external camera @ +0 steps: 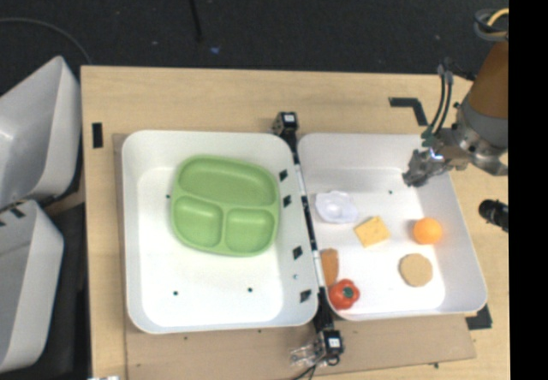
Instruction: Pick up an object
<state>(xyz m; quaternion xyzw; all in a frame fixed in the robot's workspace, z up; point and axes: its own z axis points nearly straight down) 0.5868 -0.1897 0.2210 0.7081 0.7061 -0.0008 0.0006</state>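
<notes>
The right bin (368,156) holds several small items: a white cup-like piece (336,206), a yellow wedge (372,231), an orange ball (427,231), a tan round cookie (415,270), a red tomato (343,293) and an orange carrot-like piece (329,264). My gripper (418,171) hangs over the bin's far right edge, above and apart from the orange ball. Nothing shows between its fingers.
The left bin (145,284) holds a green three-compartment plate (226,204). White equipment (34,156) stands left of the bench. Black clips (285,122) sit between the bins. A black bracket (409,107) lies on the wooden bench behind the right bin.
</notes>
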